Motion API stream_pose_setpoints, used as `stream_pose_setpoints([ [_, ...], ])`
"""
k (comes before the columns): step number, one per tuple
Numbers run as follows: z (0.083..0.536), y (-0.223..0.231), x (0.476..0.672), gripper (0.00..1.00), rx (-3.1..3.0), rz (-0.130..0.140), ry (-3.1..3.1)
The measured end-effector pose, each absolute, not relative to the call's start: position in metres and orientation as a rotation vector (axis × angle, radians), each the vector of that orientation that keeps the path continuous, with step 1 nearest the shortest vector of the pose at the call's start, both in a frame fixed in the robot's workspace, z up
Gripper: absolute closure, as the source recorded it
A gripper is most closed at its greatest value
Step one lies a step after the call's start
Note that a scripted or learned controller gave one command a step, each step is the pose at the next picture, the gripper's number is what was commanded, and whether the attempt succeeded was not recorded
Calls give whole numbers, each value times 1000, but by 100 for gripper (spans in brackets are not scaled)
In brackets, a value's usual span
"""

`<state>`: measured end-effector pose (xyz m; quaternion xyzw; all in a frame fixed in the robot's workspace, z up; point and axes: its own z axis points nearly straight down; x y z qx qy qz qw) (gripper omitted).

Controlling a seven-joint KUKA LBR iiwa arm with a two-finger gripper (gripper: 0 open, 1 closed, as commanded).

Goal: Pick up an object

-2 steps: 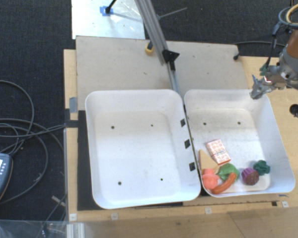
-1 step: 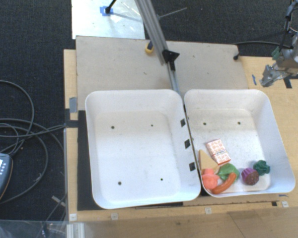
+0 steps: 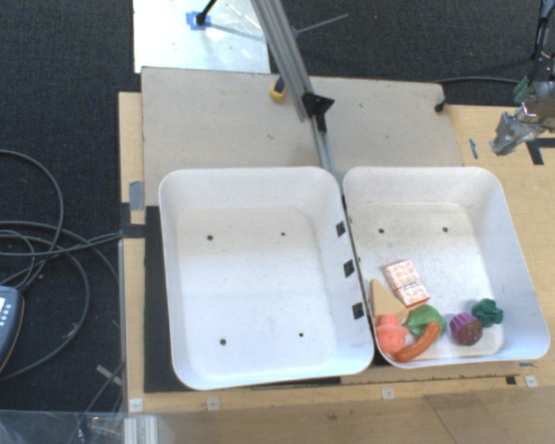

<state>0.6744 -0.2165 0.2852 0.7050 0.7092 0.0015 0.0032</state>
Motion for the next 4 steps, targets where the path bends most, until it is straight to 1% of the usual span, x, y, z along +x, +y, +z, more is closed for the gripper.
stream_pose_setpoints([
  [1,287,-159,666,100,2209,4,2232],
  [2,285,-116,647,100,2211,3,2232],
  [3,285,-60,638,100,2210,4,2234],
  [4,266,-5,625,100,2212,2,2235],
])
